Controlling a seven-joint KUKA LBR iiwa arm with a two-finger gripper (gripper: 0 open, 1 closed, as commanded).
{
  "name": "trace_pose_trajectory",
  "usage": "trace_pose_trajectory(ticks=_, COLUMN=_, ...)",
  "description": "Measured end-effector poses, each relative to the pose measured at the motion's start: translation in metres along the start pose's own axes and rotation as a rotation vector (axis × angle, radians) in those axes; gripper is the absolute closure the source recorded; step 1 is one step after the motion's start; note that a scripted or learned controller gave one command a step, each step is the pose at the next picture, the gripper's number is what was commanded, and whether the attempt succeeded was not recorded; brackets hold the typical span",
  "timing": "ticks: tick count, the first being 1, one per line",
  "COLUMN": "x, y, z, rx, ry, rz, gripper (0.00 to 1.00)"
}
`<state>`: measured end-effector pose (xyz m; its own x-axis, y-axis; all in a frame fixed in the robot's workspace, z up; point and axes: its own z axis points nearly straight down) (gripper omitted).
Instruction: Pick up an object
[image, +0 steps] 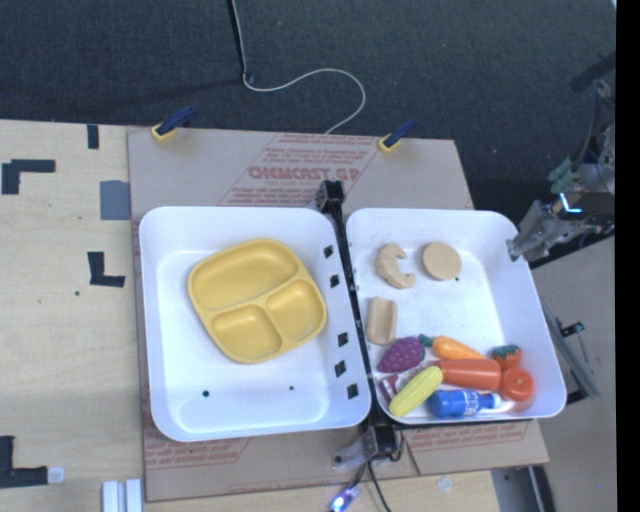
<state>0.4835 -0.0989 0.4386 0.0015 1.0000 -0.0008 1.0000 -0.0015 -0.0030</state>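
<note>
The hand (532, 238) hangs by the right bin's (480, 222) far edge; its grip I cannot tell. Toys crowd the near corner: grabbing the corn (415, 390) might drag neighbours.

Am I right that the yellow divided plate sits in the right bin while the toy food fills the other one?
Not quite: the camera view shows the yellow divided plate in the left bin, and the toy food lies in the right bin.
</note>
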Motion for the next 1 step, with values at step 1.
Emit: trace_pose_trajectory(ticks=1, x=-0.0416, y=0.0000, z=0.0301, rx=0.001, ry=0.000, rz=0.002, gripper=1.00)
